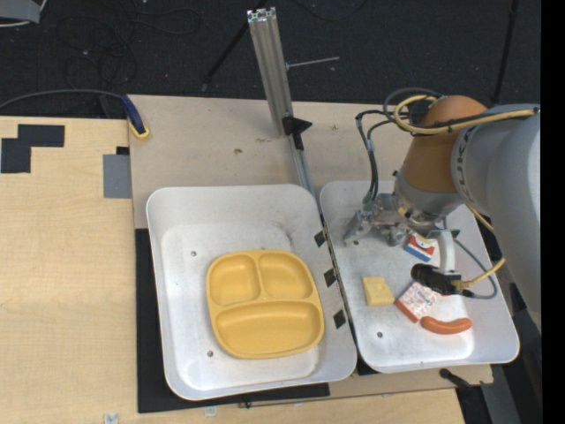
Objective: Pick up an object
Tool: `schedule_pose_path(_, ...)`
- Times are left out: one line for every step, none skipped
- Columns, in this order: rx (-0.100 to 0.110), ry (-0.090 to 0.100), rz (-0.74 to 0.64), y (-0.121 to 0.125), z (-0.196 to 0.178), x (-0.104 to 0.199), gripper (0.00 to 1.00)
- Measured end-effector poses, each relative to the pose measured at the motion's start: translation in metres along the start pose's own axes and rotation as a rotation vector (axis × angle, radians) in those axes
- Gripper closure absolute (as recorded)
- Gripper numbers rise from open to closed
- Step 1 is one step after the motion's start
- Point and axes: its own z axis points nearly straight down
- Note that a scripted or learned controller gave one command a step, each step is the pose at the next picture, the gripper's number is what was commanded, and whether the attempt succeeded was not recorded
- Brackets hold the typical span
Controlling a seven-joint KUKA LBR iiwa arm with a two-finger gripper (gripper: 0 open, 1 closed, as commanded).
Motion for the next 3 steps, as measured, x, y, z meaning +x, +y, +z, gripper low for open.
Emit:
schedule_pose_path(0.0,0.013,-0.004,0.001,-0.01,0.007,1.0)
schedule_pose_path(-0.002,-0.001,-0.002,-0.002,-0.071,0.001,1.0)
schedule_pose_path(-0.003,-0.001,-0.001,0.008,-0.122,-0.005,1.0)
